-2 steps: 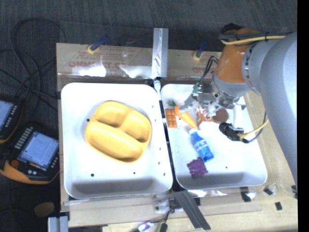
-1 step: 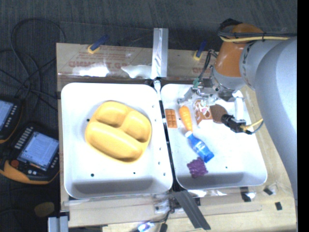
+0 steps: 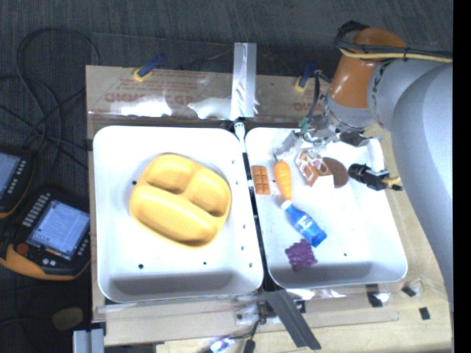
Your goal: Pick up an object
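Obliquely viewed bench, two bins. The gripper (image 3: pixel 303 137) hangs over the far end of the right bin (image 3: pixel 368 271), just beyond the carrot (image 3: pixel 283 180) and slightly to its view-right. Whether it is released or clenched cannot be told from this angle, and nothing is seen held in it.

No single object is prescribed. The likeliest candidates are the carrot itself and the white-and-brown packet (image 3: pixel 312 168) just beside it on the view-right. A brown disc (image 3: pixel 338 172) lies beyond the packet from the carrot, and an orange block (image 3: pixel 259 179) lies just view-left of the carrot, by the bin wall. A blue bottle (image 3: pixel 305 225) is near the carrot's nearer tip, with a purple grape cluster (image 3: pixel 300 255) farther off past the bottle. A large yellow loaf-shaped item (image 3: pixel 180 198) sits well view-left of the carrot, in the left bin (image 3: pixel 118 271).

Risks, as judged:
- **Crowding:** a descent among the things round the carrot may strike two at once and scatter them rather than enclose one.
- **Slipping:** the carrot's rounded, tapering body may squirt out of a closing grip.
- **Low profile:** the flat packet may offer too little height to catch.
- **Obstruction:** the far bin wall, close behind, may block the approach.
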Tool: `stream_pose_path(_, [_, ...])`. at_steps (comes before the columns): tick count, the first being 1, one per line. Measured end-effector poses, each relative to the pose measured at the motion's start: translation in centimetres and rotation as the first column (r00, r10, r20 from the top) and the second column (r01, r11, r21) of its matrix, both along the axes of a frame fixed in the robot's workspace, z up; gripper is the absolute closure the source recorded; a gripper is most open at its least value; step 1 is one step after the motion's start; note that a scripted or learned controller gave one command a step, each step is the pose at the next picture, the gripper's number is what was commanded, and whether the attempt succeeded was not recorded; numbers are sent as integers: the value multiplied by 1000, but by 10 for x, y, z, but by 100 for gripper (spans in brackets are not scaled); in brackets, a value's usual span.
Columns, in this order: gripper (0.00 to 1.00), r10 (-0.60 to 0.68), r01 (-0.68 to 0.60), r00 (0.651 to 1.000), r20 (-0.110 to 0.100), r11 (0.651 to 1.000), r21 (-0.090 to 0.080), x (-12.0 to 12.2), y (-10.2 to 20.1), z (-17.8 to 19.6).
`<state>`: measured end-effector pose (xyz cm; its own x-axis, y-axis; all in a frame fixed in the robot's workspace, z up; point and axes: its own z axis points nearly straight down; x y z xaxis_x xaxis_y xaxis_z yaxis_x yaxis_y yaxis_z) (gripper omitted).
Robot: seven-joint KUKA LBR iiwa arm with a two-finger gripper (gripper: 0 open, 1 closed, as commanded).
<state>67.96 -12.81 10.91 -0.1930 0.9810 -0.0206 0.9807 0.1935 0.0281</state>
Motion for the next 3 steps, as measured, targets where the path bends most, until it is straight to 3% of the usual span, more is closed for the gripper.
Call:
stream_pose_path(1, [0,185,-185,983,7,983,-17,-13,4,1])
stream_pose_path(2, [0,335,-334,942,16,942,-23,-24,0,1])
stream_pose_path(3, [100,337,-336,941,31,942,-23,-19,3,14])
